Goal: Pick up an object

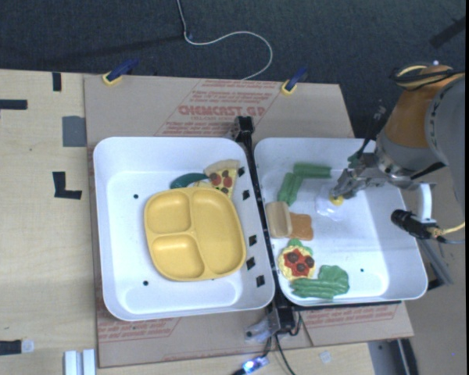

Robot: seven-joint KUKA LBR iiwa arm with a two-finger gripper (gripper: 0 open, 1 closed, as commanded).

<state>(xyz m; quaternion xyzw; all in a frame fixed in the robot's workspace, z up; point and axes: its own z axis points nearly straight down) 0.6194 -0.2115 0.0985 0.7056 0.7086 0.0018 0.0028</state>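
Bare floor right of the claw (341,196) in the right bin (391,287); toy food (297,225) crowds its left.

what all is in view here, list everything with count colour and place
bins: 2, white, side by side on the cardboard sheet
divided plate: 1, yellow, middle of the left bin
pizza slice: 1, tan with red spots, left bin, behind the plate
dark green item: 1, left bin, partly hidden behind the plate
green bent piece: 1, right bin, far side
bread-like pieces: 2, tan and orange, right bin, left side
round pizza piece: 1, yellow with red, right bin, near side
leafy green item: 1, right bin, near edge
clamps: 2, blue and yellow, far edge of the cardboard
cable: 1, white, on the dark floor
gripper: 1, grey, over the right bin
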